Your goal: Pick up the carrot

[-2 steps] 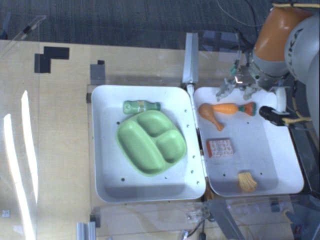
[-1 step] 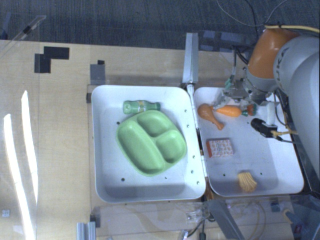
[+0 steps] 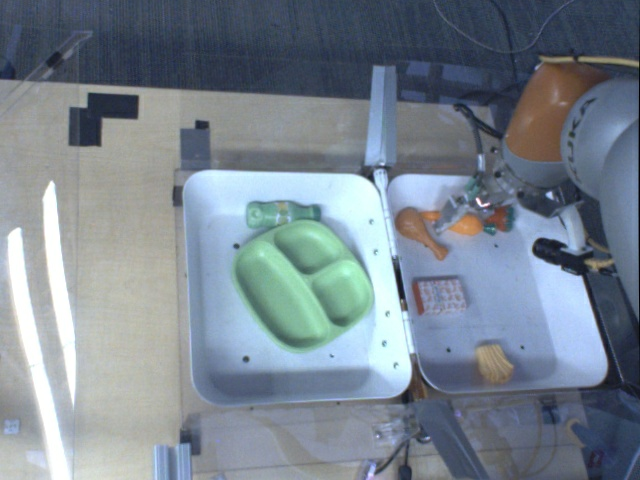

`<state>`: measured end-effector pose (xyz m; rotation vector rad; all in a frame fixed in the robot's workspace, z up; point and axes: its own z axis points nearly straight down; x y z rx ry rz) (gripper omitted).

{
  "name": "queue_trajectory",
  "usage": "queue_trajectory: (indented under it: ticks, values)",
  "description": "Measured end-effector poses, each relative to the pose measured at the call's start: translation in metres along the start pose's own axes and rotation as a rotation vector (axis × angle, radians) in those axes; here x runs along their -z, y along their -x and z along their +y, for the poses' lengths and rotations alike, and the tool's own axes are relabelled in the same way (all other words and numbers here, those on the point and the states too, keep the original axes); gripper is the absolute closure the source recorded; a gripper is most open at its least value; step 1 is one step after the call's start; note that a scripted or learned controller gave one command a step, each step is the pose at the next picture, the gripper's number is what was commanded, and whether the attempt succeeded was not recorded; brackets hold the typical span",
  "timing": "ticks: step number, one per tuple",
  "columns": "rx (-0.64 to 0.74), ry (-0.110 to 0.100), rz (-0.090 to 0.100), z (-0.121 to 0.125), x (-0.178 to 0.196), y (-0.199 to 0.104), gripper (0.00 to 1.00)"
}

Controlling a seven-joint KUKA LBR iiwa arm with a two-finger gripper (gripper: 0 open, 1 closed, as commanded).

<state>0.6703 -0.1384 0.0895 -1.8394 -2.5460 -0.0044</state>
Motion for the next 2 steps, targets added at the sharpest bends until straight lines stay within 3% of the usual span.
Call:
queue_trajectory:
  ticks: [1,2]
  values:
    - [0.003,0.004,-0.004,0.001,0.011,0.000,1.00]
    - [-0.227,0.007,-0.003,0.041,0.109,-0.131,1.00]
